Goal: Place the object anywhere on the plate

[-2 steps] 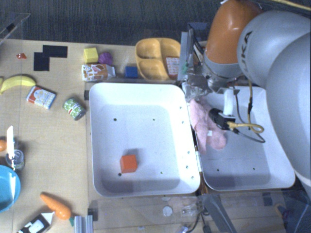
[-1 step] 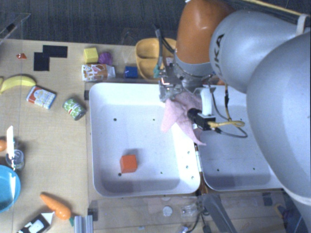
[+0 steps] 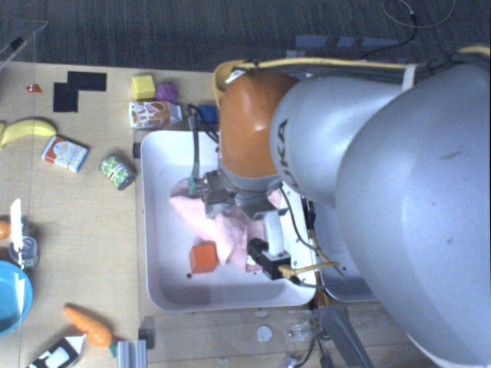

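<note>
Camera view is showing the arm point(image 3: 360, 182) leaning over the white bin point(image 3: 157, 228), its wrist hiding the tool, so whether the tool is apart or together I cannot tell; the orange block point(image 3: 203, 258) is lying at the near side of the bin, touching a crumpled pink cloth point(image 3: 207, 215); no plate is recognisable; judging by this, the pick is pending, calling for a descent onto the block; it looks rigid and matte, the cloth soft and wrinkled.
</note>
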{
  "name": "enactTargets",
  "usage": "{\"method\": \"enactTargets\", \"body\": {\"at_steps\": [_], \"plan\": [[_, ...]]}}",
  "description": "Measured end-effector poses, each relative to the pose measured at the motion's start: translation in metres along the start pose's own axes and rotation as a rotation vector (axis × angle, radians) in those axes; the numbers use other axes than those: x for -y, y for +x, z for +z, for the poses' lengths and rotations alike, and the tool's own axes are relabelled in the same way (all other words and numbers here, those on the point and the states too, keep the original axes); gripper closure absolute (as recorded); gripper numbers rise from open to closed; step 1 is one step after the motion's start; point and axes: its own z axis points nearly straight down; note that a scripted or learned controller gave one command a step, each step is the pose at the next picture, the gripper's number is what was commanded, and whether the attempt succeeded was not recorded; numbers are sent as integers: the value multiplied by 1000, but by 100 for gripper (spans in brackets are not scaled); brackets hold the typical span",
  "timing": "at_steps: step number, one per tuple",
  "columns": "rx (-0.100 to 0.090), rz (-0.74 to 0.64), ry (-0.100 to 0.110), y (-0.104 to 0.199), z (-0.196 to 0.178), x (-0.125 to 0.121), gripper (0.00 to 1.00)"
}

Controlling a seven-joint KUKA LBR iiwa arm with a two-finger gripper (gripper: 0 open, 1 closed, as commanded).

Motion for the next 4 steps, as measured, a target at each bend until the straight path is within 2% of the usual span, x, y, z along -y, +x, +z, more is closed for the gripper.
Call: {"method": "enactTargets", "body": {"at_steps": [1,2,3,4], "plan": [[1,-212,-32,17,77,27,100],[1,-267,-6,-37,20,-40,100],[-2,-106,-30,6,75,-56,100],[1,-412,-8,-35,-2,-3,100]]}}
